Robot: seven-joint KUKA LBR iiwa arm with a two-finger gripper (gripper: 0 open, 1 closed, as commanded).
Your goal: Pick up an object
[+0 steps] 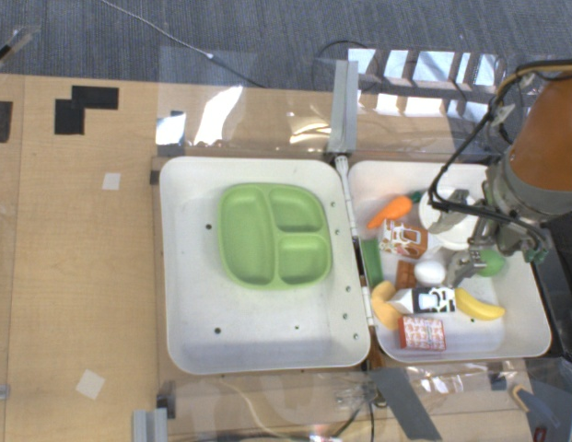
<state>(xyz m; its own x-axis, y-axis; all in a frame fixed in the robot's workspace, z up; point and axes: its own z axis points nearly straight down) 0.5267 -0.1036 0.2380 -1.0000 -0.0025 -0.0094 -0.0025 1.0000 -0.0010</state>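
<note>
Gripper [470, 263] low in the right bin [534, 339], right of frame, over the egg [430, 272] and beside the green ball [491, 263]. Fingers' state: cannot tell. Banana [479, 307], carrot [390, 212] close by. Green plate [273, 235] in left bin [189, 284].

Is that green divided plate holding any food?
Empty: the green plate in the left bin shows three bare compartments.
</note>
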